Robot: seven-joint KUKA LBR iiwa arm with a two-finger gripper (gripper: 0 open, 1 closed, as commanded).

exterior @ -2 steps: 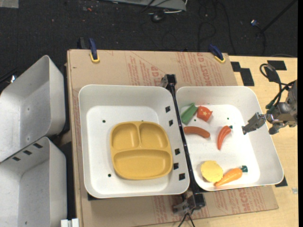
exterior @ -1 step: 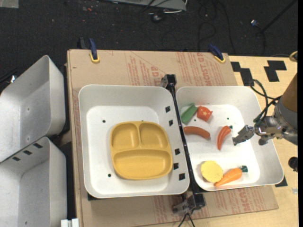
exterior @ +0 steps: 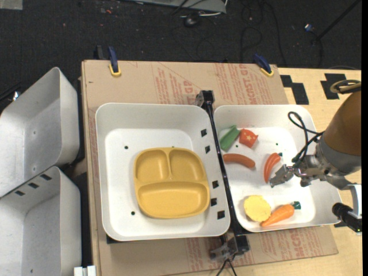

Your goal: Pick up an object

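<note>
Tool (exterior: pixel 282 176) low in the right bin (exterior: pixel 305 220), nothing visibly clamped; cannot tell if apart or together. Nearest candidate: red pepper (exterior: pixel 271 165), just left of the tool and touching or nearly so, long axis steep. Carrot (exterior: pixel 279 214) lies below the tool.

Right bin (exterior: pixel 261 111) contents, all lying flat:
- green pepper (exterior: pixel 229 136) and red tomato piece (exterior: pixel 248 137), side by side near the back left
- brown sausage (exterior: pixel 238 160), lengthwise below them
- red-orange chili (exterior: pixel 271 165), tilted, mid-bin
- yellow round piece (exterior: pixel 257 208) touching an orange carrot (exterior: pixel 280 214) at the front
</note>
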